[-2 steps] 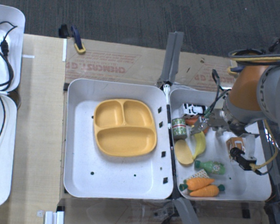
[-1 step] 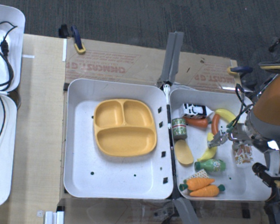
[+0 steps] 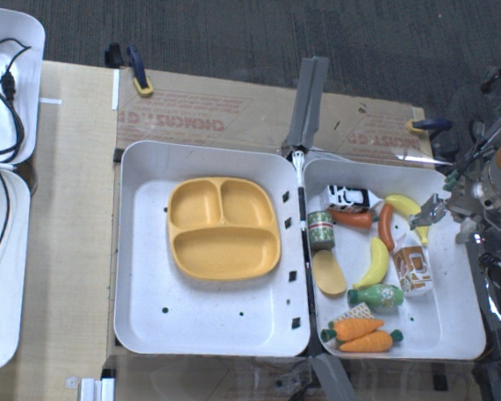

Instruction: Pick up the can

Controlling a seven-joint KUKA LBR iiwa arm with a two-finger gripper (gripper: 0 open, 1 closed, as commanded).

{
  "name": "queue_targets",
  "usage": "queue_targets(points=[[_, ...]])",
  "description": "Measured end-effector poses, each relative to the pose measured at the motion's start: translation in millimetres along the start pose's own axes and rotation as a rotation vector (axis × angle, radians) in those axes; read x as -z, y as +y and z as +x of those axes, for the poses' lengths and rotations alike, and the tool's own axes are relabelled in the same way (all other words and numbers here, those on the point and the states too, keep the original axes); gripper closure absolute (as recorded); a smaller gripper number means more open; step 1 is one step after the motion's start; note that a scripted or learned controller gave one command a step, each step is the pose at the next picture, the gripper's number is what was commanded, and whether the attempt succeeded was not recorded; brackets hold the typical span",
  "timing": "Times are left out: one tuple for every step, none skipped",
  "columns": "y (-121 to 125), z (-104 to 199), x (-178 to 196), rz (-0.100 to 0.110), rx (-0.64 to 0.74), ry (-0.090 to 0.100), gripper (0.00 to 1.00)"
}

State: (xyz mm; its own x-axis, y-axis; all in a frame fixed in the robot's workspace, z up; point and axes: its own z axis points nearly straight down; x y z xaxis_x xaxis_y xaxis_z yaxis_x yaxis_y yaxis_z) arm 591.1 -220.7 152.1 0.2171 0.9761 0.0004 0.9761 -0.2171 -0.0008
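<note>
The can [image 3: 321, 229] is small with a green label and a grey lid. It stands upright at the left wall of the right bin [image 3: 448, 342], next to the divider. My gripper [image 3: 447, 218] hangs at the right bin's upper right, above the bin's right side, well to the right of the can. Its fingers look spread with nothing between them. A carton [image 3: 413, 269] lies just below it.
The left bin [image 3: 135, 299] holds a yellow divided plate [image 3: 224, 228]. Around the can lie a red pepper [image 3: 353, 218], a black-and-white box [image 3: 350, 196], two bananas [image 3: 375, 262], a tan spoon-shaped piece [image 3: 329, 272], a green bottle [image 3: 376, 296] and carrots [image 3: 363, 335].
</note>
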Motion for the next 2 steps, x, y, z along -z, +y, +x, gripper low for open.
queue_targets(points=[[-31,65,43,0.002,0.039,-0.001,0.00],[-66,110,-58,0.003,0.261,-0.001,0.00]])
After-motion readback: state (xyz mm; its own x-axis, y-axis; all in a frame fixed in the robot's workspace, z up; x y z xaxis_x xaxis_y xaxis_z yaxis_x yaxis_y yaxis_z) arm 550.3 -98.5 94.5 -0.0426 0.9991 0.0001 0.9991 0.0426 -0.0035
